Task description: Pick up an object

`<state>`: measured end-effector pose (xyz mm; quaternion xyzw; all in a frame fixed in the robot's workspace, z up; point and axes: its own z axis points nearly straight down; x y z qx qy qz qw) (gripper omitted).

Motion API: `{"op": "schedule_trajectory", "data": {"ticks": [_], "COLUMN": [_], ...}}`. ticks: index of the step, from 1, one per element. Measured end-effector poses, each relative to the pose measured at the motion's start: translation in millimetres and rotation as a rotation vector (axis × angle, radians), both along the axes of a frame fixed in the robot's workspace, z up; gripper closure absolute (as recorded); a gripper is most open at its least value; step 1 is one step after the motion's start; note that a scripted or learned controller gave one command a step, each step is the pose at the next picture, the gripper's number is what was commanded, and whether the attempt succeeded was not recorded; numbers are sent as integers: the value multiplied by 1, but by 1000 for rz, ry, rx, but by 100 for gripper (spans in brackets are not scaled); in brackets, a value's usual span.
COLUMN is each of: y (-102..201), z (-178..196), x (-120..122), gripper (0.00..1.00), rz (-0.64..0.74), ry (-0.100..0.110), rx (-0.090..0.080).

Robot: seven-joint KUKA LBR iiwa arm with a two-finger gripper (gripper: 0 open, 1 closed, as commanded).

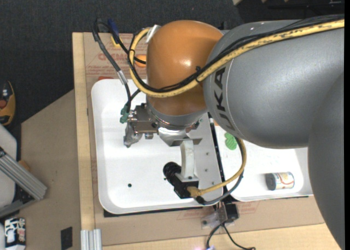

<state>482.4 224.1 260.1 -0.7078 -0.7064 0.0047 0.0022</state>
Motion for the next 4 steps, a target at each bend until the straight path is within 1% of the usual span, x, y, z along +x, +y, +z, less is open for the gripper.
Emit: {"op": "schedule_trajectory", "data": {"ticks": [1,2,3,4], "y": [1,-58,-46,3], "z": [16,30,65,9], "x": [1,-3,41,59], "gripper": [100,100,100,100], "rz": [0,-4,3,6], "ry": [-9,-7,-15,-4], "rx": [4,2,5,3]}}
